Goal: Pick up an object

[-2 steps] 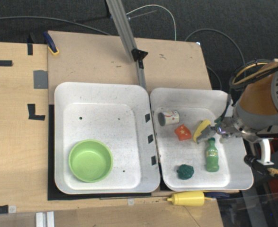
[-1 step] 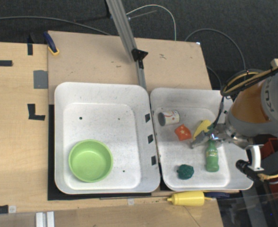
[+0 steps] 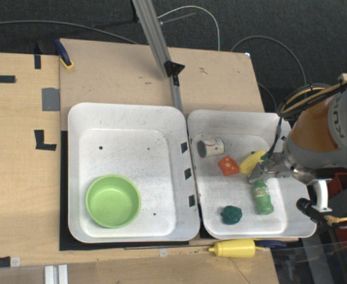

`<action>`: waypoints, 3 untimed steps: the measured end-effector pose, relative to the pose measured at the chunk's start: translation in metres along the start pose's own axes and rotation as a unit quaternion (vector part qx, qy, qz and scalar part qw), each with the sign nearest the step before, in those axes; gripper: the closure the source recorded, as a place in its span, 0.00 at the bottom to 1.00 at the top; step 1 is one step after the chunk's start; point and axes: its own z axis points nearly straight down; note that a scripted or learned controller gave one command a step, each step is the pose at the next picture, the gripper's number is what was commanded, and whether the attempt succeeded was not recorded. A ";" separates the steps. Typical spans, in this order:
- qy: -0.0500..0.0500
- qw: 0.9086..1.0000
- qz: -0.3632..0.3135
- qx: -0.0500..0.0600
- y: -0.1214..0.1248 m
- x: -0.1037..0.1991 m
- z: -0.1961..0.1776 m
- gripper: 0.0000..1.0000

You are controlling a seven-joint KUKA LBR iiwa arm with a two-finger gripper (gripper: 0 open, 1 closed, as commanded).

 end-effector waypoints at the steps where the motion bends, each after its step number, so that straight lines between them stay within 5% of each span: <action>1: -0.001 1.000 0.001 -0.001 -0.001 -0.007 -0.045 1.00; 2: -0.001 1.000 0.000 -0.002 0.000 -0.007 -0.098 1.00; 3: 0.001 1.000 -0.003 0.000 0.006 0.052 -0.110 1.00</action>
